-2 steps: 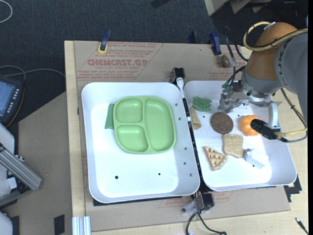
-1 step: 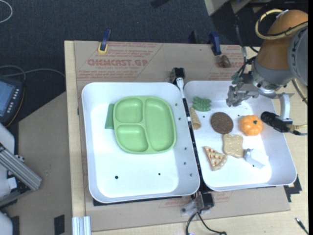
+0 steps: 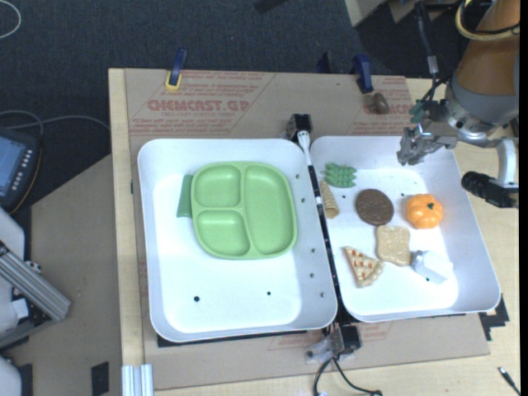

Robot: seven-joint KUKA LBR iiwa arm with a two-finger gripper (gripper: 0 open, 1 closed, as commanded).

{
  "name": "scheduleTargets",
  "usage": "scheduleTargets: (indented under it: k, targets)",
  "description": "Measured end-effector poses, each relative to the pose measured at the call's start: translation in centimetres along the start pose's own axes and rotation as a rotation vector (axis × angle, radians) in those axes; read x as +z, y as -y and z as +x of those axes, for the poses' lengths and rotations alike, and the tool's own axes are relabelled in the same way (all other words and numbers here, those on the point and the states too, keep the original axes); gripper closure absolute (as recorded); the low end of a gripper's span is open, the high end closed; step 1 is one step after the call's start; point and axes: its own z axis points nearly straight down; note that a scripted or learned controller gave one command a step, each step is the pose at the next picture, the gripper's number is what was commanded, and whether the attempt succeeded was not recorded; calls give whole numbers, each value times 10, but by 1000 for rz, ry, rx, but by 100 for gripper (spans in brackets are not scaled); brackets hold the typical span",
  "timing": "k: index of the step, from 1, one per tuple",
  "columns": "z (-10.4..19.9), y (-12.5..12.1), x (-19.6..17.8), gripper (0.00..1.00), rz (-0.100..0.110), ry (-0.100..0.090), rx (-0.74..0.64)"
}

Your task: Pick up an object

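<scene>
1. The right bin [image 3: 470, 291] is serving as the landmark; nearest the camera inside it, a pizza-slice toy [image 3: 363, 265] and a small grey-white piece [image 3: 423, 263] are lying by its near rim.
2. Just beyond them, a slice of toy bread [image 3: 393, 244] is resting near the bin's middle.
3. Farther in, a brown cookie [image 3: 374, 207] and an orange pumpkin [image 3: 424, 211] are sitting side by side, apart from each other.
4. An ice-cream cone [image 3: 329, 199] is lying along the bin's left wall, with a green leafy toy [image 3: 339, 174] just beyond it.
5. The end effector [image 3: 412, 150] is hovering over the bin's far right corner, holding nothing; how far its fingers are parted cannot be told.
6. Left of the right bin, the other bin [image 3: 161, 246] is carrying a green divided plate [image 3: 243, 209].
</scene>
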Motion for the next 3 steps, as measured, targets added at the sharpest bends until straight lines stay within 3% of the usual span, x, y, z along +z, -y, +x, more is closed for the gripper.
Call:
scheduleTargets:
  k: [1, 2, 3]
  targets:
    - [0, -1, -12, 100, 4, -1, 0]
    - [41, -23, -5, 100, 4, -2, -4]
    - [78, -26, -5, 100, 6, -3, -3]
